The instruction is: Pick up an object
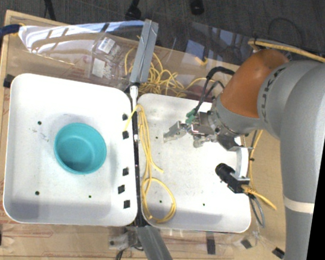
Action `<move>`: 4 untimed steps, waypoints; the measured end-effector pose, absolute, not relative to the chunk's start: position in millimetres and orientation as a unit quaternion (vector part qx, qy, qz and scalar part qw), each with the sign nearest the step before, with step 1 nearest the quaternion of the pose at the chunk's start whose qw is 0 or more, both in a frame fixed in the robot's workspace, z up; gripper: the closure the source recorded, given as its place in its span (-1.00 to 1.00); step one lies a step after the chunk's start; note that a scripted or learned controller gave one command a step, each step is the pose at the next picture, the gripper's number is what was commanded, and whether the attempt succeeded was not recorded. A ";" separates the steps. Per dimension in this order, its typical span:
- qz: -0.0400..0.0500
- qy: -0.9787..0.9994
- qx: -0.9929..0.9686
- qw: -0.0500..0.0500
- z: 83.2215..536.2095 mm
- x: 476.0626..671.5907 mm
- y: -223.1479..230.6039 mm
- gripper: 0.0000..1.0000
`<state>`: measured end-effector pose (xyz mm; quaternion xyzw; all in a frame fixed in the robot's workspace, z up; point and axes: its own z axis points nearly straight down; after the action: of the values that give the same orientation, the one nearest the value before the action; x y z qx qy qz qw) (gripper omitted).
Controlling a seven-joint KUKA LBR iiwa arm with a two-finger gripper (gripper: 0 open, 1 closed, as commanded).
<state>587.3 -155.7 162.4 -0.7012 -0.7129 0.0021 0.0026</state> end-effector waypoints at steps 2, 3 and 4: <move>0.002 -0.743 -0.670 -0.003 103.4 545.5 -111.9 1.00; 0.003 -0.742 -0.671 -0.004 104.1 545.4 -114.7 -1.00; 0.001 -0.735 -0.678 0.001 91.1 495.6 -124.1 -1.00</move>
<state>495.6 -124.1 91.1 -0.6782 -0.7349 0.0013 0.0014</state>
